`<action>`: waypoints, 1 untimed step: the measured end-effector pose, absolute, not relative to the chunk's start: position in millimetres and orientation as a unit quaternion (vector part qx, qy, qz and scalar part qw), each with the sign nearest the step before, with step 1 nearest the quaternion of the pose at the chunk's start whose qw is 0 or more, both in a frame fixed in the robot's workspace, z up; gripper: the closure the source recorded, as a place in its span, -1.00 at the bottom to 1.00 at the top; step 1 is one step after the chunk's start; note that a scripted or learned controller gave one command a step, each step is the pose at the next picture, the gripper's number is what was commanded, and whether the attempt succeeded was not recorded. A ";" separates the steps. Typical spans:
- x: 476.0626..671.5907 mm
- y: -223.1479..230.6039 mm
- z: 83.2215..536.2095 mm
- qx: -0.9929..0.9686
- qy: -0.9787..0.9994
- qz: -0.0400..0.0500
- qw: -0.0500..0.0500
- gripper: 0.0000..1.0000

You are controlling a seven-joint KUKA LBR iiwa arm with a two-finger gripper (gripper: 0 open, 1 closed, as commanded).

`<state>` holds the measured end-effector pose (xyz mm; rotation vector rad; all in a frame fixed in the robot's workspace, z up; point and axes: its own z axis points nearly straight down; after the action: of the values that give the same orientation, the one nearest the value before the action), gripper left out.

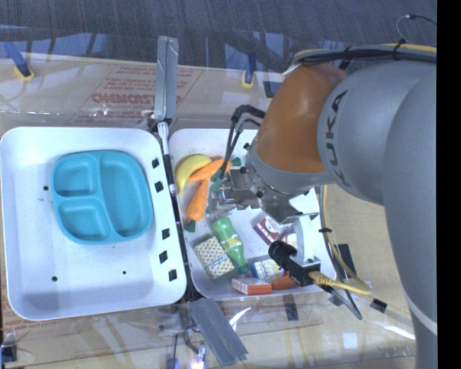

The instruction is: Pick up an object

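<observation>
My gripper (pixel 224 193) hangs low over the upper middle of the right bin (pixel 186 271), under the big grey and orange arm. Just to its left lie a yellow banana (pixel 186 168) and two orange carrots (pixel 197 199), one of them running under the gripper's upper edge. A green bottle (pixel 228 241) lies directly below the gripper. Nothing shows as lifted.
The left bin (pixel 31 283) holds a blue divided plate (pixel 101 194). In the right bin's lower part lie a patterned box (pixel 213 256), a red flat box (pixel 250 286) and a red and white packet (pixel 270 227). The arm hides that bin's right side.
</observation>
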<state>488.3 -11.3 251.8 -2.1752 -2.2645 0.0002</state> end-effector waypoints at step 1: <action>477.4 -45.7 299.0 -0.760 -0.650 0.000 0.000 1.00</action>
<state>477.4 -45.7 299.0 -2.3870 -2.0435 -0.0001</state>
